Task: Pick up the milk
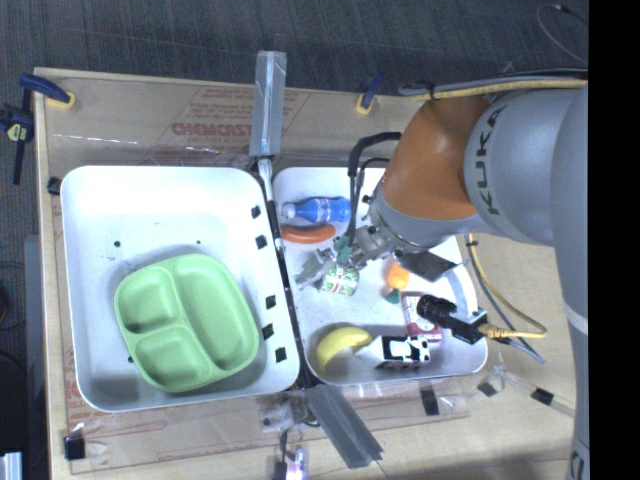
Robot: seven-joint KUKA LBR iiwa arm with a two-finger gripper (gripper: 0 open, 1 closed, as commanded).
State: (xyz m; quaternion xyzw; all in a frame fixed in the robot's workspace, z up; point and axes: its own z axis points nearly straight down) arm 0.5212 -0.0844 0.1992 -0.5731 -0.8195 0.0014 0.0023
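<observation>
Item: milk pick, right bin (460, 363) — gripper (345, 253) low over the clutter.

Detail: the milk (408, 349), a small black-and-white boxy carton, lies at the bin's front wall, between the banana (340, 345) and a pink-red pack (413, 313), well apart from the gripper. Finger state cannot be told; nothing is seen held. The gripper sits beside a crumpled green-white wrapper (340, 281), near a blue bottle (318, 210) and a smooth orange sausage-shaped piece (308, 233). Judged best: shift toward the front wall, close across the carton's flat sides, clear of the curved yellow banana. Left bin (90, 208): matte green divided tray (185, 323).
</observation>
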